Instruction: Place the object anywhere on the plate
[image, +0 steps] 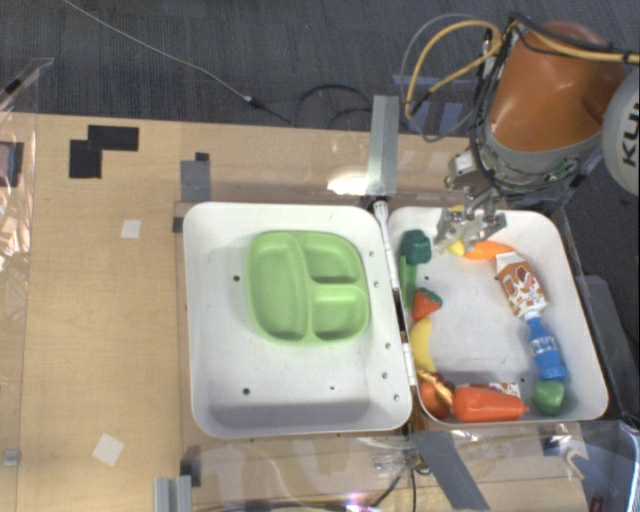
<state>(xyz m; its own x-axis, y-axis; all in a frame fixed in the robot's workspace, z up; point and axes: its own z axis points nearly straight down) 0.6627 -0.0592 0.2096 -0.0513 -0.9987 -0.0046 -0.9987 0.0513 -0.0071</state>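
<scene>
Hanging over the right bin's (575, 300) far edge, the gripper (470, 228) touches a small yellow object (456, 246); whether it pinches it cannot be told. Well to its left, the smooth green sectioned plate (305, 287) sits mid-bin, bare white floor around it.

Robotics laboratory, wooden worktop (90, 330) bearing two white bins (215, 400), loose cables (440, 60) behind the bins, black tape markers (100, 148) left of them, grey carpet beyond.
</scene>
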